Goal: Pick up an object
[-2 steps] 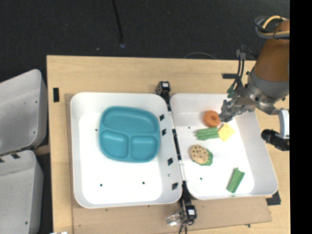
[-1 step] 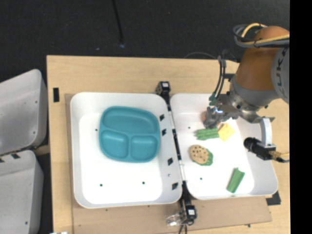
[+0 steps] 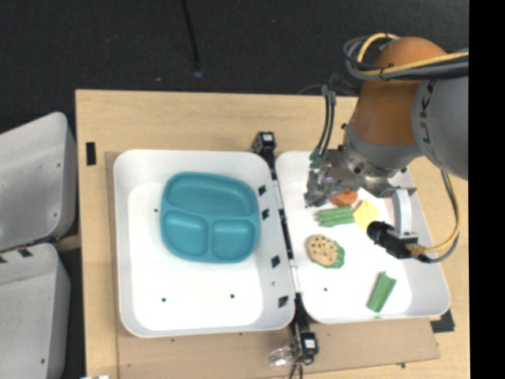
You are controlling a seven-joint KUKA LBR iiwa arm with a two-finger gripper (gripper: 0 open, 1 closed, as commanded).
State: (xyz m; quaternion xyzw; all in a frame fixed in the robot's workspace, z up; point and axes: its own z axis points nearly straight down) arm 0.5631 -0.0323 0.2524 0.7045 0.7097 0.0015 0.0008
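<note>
**Gripper low in right bin, nothing seen held**

Five loose items are seen in the right bin (image 3: 426,294). A flat green piece (image 3: 335,216) is laid near the bin's middle. An orange piece (image 3: 344,198) is set just above it in the view and a yellow piece (image 3: 364,212) just to its right. A round brown cookie (image 3: 321,249) is placed lower down, with a leafy green bit touching its right side. A green block (image 3: 381,291) is set well apart, toward the lower right corner. The gripper (image 3: 320,192) is positioned just beside the green piece's left end. Whether it is released or clenched cannot be told, and no item is seen grasped. A teal divided plate (image 3: 210,215) is held in the left bin (image 3: 138,290).
</note>
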